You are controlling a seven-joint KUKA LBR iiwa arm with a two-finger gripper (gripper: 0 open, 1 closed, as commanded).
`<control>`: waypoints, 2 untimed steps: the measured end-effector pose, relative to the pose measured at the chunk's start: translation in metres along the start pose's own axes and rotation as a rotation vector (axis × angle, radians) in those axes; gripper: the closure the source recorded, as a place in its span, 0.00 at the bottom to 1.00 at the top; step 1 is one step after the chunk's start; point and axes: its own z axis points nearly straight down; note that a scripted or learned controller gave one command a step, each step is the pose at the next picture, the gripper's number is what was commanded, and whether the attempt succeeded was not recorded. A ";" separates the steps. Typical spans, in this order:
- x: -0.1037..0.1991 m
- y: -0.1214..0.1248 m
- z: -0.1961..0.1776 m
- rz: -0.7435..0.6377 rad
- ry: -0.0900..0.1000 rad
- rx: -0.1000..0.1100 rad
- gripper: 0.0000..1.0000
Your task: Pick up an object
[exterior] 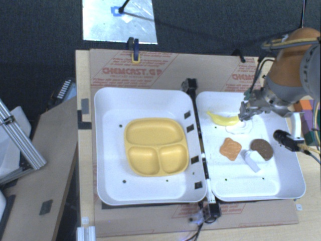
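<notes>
In the right bin (271, 185) lie a yellow banana (222, 118), a pale white piece (238, 127) just beside it, an orange toast-like slice (230, 148), a brown round cookie (262, 148) and a small white block (251, 160). My gripper (246, 113) reaches in from the right and hangs low over the far part of the bin, right at the banana's right end and above the white piece. Nothing shows between its tips from here.
The left bin (108, 134) holds a yellow three-compartment tray (153, 145). A black divider with clips (195, 134) runs between the bins. Both bins rest on a brown board (150, 69); a silver sheet (119, 14) lies beyond it.
</notes>
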 end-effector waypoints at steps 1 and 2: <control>-0.001 -0.001 -0.064 -0.001 -0.001 -0.002 1.00; -0.001 0.004 -0.109 -0.002 -0.001 -0.001 1.00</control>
